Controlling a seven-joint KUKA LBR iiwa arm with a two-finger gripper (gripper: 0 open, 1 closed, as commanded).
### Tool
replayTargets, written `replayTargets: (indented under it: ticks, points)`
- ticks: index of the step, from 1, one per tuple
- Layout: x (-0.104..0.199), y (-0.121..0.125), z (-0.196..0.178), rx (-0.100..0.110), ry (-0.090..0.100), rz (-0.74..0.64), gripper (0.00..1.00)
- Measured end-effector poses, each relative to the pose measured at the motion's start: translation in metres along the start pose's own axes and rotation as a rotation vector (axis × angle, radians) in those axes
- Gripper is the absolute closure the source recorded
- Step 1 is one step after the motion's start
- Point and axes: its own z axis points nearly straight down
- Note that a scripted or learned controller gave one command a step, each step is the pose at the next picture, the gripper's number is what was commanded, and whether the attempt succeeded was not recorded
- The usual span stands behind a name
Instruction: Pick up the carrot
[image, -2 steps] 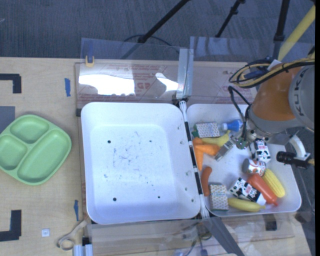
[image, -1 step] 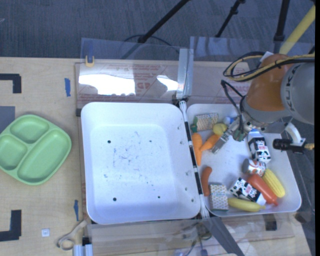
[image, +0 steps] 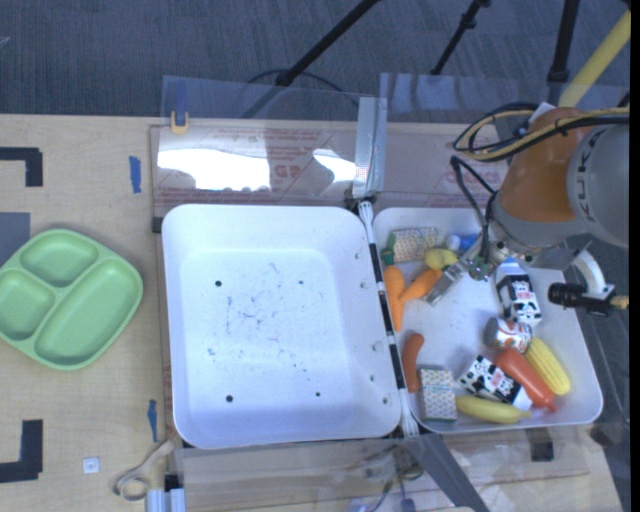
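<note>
The carrot (image: 419, 286) is a short orange taper lying slantwise in the upper left of the right bin (image: 590, 405). My gripper (image: 460, 274) hangs low over that bin, just right of the carrot's upper end, below the arm's orange band. It is open; one grey finger (image: 443, 283) touches or nearly touches the carrot's tip, and the carrot is not between the fingers. A yellow lemon-like piece (image: 438, 259) sits right above that finger.
The right bin is crowded: an orange piece (image: 395, 292) along its left wall, a red-orange piece (image: 412, 354), corn (image: 549, 366), a banana (image: 489, 409), small boxes and cow-print toys (image: 484, 378). The left bin (image: 180, 240) adjoins it. A green divided plate (image: 65, 297) lies far left.
</note>
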Motion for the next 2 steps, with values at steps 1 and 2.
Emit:
replayTargets:
  ticks: [1, 2]
  points:
    - [-0.001, 0.0005, -0.0106, -0.004, -0.003, 0.001, 1.0]
    - [-0.0009, 0.0, -0.0103, -0.001, 0.0, 0.001, 0.0]
